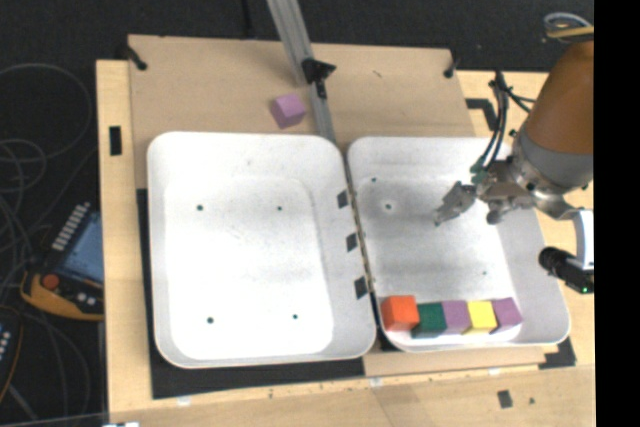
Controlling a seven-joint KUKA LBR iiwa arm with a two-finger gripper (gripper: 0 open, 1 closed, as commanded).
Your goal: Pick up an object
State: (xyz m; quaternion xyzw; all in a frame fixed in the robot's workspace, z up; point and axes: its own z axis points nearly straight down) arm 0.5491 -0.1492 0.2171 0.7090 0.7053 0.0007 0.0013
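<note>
Blocks line the near wall of the right bin (520, 245) in the camera view: orange block (401, 311), green block (431, 317), purple block (457, 315), yellow block (483, 315) and another purple one at the end, touching in a row. Pressed against the rim, they probably leave little finger room. The gripper (462, 200) hangs above bare floor well behind them, gripping nothing; I cannot tell its opening. A stray purple cube (289, 110) sits on the desk (400, 90) behind the left bin (250, 245).

Grey arm (560, 130) from the right, claw (468, 203) low, fingers apart, empty.
</note>
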